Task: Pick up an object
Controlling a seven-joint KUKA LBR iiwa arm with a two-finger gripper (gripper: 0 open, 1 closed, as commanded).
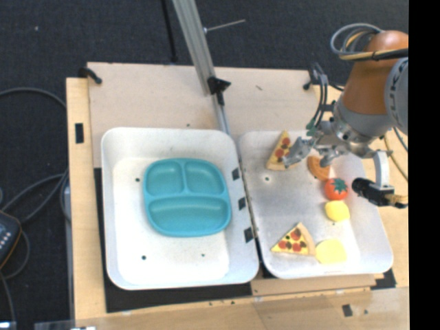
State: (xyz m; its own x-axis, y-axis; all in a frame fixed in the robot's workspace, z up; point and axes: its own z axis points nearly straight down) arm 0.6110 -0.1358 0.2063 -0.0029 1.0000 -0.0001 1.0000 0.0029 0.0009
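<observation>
Spanning the tabletop (137, 98) are two white bins: the left bin (124, 253) holds a teal divided plate (186, 196), the right bin (289, 205) toy food. Hovering at that bin's far end, the claw (313, 150) seems mid-approach between a pizza slice (280, 150) and an orange piece (319, 168); whether it is clenched, I cannot tell. Next comes settling on one target and descending.
</observation>
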